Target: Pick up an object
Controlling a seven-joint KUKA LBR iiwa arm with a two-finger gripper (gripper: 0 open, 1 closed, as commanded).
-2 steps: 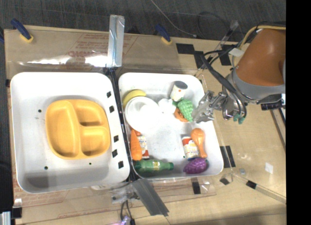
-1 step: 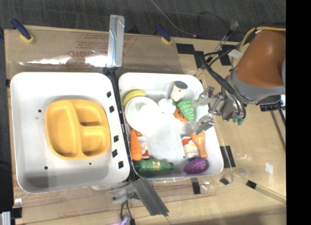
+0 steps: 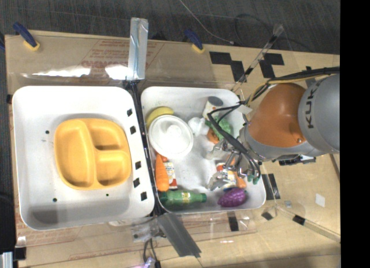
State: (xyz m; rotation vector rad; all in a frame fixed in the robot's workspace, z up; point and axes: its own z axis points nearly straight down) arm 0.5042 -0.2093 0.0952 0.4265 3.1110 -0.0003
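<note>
The tool [image 3: 230, 171] sits low in the right bin [image 3: 185, 96], near its right wall, below the arm's orange band [image 3: 277, 119]. Its metal parts blur into the clutter beneath, so whether it is wide, narrow or holding something cannot be told. Just beneath it lies a small orange-and-white item too tangled to name, and touching that, toward the bin's near right corner, a bunch of purple grapes [image 3: 232, 197]. A green bottle [image 3: 184, 197] lies on its side along the near wall, beside the grapes. Left of it an orange carrot [image 3: 165, 175] lies by the dividing wall — above that a white bowl [image 3: 171, 136] with a yellow-green lid or cup [image 3: 158, 114] tucked behind it. Black cables [image 3: 222, 123] loop from the wrist across green and white items in the bin's middle.

The left bin [image 3: 29, 145] holds a yellow divided tray [image 3: 92, 151], well apart from the tool. Both bins rest on the cardboard-covered worktop [image 3: 306, 215].
</note>
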